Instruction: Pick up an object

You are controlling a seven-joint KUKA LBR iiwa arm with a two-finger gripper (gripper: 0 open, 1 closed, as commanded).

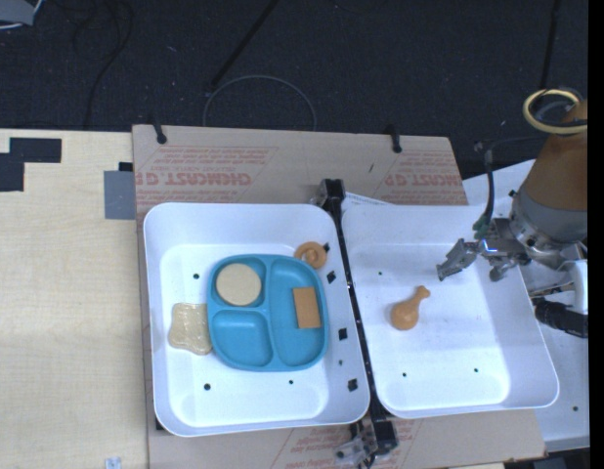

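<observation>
2 bins sit side by side: the left bin (175,262) has a blue tray (268,345), the right bin (478,379) has an orange drumstick (409,310) near its middle. The arm (556,184) hangs over the right bin's far right. The gripper (475,259) looks open and holds nothing. I judge this the approach step; next it must move left and down over the drumstick.

We are viewing a left bin (151,262) and a right bin (458,364) lying side by side on a cardboard sheet (243,169), with a black strip (345,291) running between them. We are also seeing the pale wooden bench (58,311) carrying a grey patch (117,193) and a black patch (23,159), while thin cables (258,91) are lying on the dark floor beyond.
</observation>
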